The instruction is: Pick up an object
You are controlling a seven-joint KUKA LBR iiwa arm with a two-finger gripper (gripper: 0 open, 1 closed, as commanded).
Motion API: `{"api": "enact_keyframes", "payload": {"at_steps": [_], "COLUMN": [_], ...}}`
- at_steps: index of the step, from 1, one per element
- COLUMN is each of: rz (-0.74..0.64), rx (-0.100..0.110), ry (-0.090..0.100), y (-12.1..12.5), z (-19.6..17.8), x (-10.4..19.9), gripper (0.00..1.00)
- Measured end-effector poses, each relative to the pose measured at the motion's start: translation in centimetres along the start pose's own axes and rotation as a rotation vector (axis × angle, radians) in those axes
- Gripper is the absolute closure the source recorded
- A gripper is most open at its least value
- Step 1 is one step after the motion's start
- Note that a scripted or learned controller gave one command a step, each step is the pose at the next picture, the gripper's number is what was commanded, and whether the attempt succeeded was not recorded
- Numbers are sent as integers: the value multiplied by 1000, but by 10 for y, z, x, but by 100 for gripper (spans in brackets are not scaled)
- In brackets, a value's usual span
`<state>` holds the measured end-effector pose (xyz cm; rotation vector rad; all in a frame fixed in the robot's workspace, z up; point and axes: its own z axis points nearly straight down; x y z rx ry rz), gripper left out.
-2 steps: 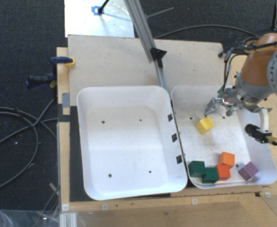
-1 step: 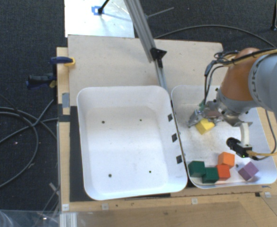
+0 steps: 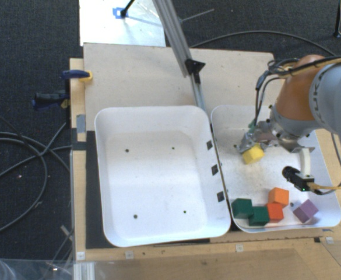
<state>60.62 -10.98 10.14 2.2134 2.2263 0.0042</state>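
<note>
Where the fingers (image 3: 249, 146) reach, yellow block (image 3: 252, 154) touches.

A robotics lab: a clamped board counter (image 3: 135, 80) on dark carpet (image 3: 24, 39), loose cables (image 3: 18, 150), two white bins (image 3: 158, 174).

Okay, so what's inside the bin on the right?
The right bin holds a yellow block at the gripper, plus two green blocks, two orange blocks and a purple block near its front. The arm hides part of its floor.
</note>
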Motion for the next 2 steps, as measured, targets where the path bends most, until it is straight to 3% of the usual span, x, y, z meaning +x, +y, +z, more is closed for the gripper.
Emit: {"api": "enact_keyframes", "payload": {"at_steps": [1, 2], "rz": [-6, -6], "rx": [-5, 4], "ry": [2, 3], "y": [1, -29], "z": [-93, -88], "x": [81, 154], "gripper": [100, 100]}}
